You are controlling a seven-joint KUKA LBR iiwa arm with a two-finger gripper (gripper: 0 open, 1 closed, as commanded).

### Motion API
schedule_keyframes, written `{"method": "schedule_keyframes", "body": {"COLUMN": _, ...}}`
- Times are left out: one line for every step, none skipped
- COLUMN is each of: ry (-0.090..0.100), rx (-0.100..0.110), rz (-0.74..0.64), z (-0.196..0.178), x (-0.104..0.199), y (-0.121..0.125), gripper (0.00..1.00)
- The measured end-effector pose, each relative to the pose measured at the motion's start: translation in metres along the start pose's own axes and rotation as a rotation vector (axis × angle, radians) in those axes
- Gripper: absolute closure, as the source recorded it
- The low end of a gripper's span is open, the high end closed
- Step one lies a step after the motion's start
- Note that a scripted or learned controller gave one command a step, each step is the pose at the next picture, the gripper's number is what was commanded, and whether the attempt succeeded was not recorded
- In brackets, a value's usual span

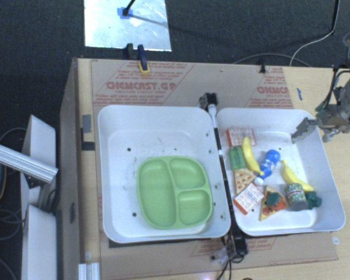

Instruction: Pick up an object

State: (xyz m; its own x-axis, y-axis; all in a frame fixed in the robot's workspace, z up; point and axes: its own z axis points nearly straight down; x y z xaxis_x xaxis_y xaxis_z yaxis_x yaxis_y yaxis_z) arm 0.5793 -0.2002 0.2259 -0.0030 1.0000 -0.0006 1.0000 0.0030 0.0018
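The right bin [332, 214] holds several toy foods. Among them are a yellow banana [250, 154], a blue bottle [269, 161], a second banana [294, 177], a green block [237, 156], a red-and-white card [241, 136], pizza slices [242, 179] and a small can [296, 196]. My gripper [314, 135] hangs over the bin's far right corner, above and to the right of the pile. It is open, and nothing sits between its fingers [301, 129].
The left bin [122, 127] bears a green divided plate [175, 191]. A black divider [217, 139] runs between the bins. Cardboard lies under both. A shiny metal sheet [127, 16] lies on the floor beyond the bench.
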Motion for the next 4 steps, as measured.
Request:
{"method": "schedule_keyframes", "body": {"ry": -0.001, "rx": -0.003, "rz": 0.0, "z": 0.117, "x": 0.058, "y": -0.006, "gripper": 0.0}}
{"method": "schedule_keyframes", "body": {"ry": -0.002, "rx": -0.008, "rz": -0.001, "z": 0.106, "x": 0.058, "y": -0.005, "gripper": 1.0}}
{"method": "schedule_keyframes", "body": {"ry": -0.001, "rx": -0.005, "rz": -0.001, "z": 0.107, "x": 0.058, "y": -0.006, "gripper": 0.0}}
{"method": "schedule_keyframes", "body": {"ry": 0.001, "rx": 0.002, "rz": -0.001, "z": 0.142, "x": 0.074, "y": -0.012, "gripper": 0.0}}
